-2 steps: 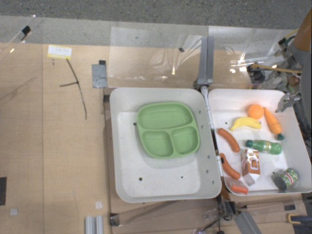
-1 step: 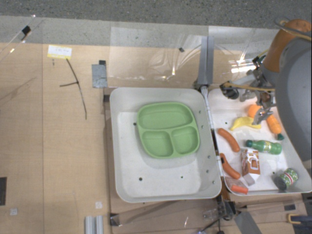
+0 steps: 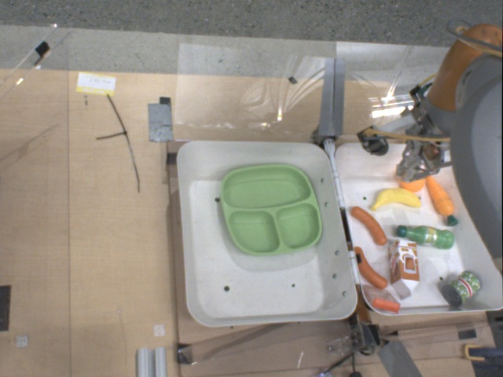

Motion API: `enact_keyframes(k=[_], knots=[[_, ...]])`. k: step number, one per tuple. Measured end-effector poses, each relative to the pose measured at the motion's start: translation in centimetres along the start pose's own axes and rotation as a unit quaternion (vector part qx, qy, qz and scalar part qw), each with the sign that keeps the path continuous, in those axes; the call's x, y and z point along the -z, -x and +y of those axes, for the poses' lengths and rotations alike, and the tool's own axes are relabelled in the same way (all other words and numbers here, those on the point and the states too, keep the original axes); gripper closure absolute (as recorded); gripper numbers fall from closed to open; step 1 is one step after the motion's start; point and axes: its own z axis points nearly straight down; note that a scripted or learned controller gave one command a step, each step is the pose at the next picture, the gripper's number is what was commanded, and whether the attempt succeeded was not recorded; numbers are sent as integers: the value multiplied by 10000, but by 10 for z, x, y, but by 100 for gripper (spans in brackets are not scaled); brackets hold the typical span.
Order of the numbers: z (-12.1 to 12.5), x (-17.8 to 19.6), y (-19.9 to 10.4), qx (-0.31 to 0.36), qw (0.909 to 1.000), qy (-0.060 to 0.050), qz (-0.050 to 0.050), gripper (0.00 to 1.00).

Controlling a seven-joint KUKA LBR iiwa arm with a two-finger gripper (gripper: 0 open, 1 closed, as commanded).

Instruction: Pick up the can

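While my end effector (image 3: 419, 166) hovers by the carrot (image 3: 440, 196), grip unreadable, the can (image 3: 464, 287) lies well apart, untouched.

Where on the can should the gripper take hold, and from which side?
The can lies on its side in the right bin's near corner. Probably come straight down and grip across its round middle: the bin walls crowd a sideways approach, and the bottle lies well clear.

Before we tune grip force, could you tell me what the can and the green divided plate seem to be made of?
The can looks like metal: a grey end face, with a green and white printed label. The green divided plate looks like matte moulded plastic, evenly coloured and without glare.
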Motion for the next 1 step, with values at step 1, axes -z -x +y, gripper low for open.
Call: enact_keyframes(k=[1], knots=[[10, 111, 20, -87, 10000, -9, 6, 100]])
